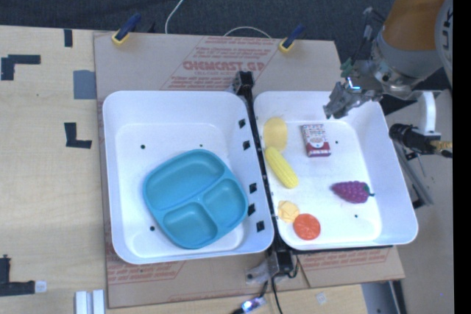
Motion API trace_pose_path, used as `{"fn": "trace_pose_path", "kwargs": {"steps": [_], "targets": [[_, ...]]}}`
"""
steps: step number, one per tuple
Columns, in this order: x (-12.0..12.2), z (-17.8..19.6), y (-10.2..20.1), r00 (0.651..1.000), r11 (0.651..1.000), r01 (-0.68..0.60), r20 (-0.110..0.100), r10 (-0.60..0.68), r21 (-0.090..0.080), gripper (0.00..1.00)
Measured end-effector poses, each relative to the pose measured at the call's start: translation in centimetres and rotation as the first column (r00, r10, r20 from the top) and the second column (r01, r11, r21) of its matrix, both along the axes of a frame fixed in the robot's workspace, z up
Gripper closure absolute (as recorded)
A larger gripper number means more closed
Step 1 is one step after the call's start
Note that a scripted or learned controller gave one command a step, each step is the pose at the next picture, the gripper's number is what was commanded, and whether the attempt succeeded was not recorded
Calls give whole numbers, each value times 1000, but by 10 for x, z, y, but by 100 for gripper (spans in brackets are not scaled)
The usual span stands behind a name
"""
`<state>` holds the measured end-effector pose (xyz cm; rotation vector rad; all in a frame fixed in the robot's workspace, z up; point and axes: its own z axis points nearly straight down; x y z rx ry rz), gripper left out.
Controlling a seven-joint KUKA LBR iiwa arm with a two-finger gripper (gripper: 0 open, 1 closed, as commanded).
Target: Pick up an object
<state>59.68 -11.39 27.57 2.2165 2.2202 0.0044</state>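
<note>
The tabletop (44, 180) is light wood, and a brown cardboard sheet (213, 62) lies on it under two white bins. The left bin (121, 114) holds a big blue plate (195, 197) with three parts. The right bin (386, 180) holds the small toys. The grey arm (412, 26) with its orange band comes in from the right. Its gripper (335, 105) hangs over the far right corner of the right bin; how wide it is open cannot be told, and nothing can be seen in it. A yellow corn cob (282, 167) lies near the middle wall, with a pale yellow fruit (275, 132) just behind it. A small red and white box (316, 140) lies close below the gripper. Purple grapes (351, 191) sit toward the right side. An orange ball (307, 226) and a little yellow piece (287, 211) sit at the near edge, side by side.
</note>
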Motion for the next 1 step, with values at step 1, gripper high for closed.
{"fn": "trace_pose_path", "kwargs": {"steps": [1], "targets": [[-12,-2,55,1000,1000,-4,-6,4,2,100]]}}
